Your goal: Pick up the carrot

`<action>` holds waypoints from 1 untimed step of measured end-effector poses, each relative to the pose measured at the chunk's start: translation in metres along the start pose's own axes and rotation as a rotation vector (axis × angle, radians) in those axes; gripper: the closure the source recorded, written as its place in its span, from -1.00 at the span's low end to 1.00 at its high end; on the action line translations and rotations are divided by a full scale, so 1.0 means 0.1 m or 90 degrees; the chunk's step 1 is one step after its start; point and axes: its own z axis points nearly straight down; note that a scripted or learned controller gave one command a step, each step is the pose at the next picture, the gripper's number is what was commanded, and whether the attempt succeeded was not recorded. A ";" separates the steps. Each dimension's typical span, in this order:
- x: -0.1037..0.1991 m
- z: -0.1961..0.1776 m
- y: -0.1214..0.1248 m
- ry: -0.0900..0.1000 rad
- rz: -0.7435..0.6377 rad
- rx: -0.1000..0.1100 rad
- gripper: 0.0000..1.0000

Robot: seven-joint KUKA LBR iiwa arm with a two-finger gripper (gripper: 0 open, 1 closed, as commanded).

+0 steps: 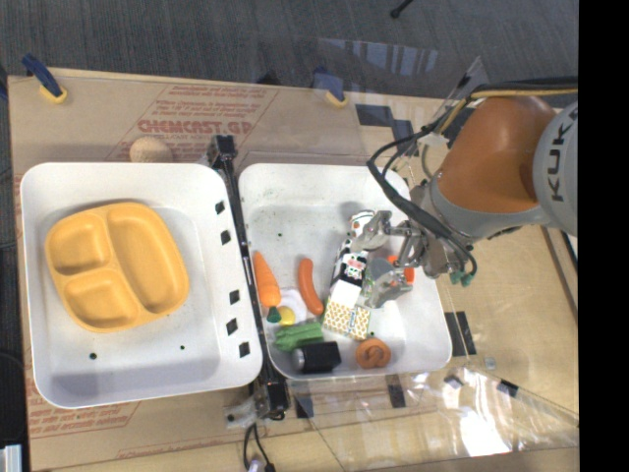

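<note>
At the near wall of the right bin (432, 308) we note a black cylinder (316, 357), a green vegetable piece (298, 335), a small yellow item (285, 315) and a round orange-brown piece (372, 353). Just beyond lie a patterned carton (349, 318) and a red sausage-like item (311, 285). The carrot (265, 278) lies flat along the bin's left wall, tip toward the far side, free of the sausage but close to the yellow item at its near end. The hand (385, 259) hangs over the carton, well right of the carrot; we cannot tell its state. We judge the reach not yet made. Good practice: travel left, set the grip across the carrot's middle, and keep off the wall. The left bin (39, 362) carries a yellow divided plate (116, 264). The table (295, 116) lies beyond.
</note>
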 end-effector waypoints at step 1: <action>-0.30 0.57 0.77 0.003 0.126 -0.003 -1.00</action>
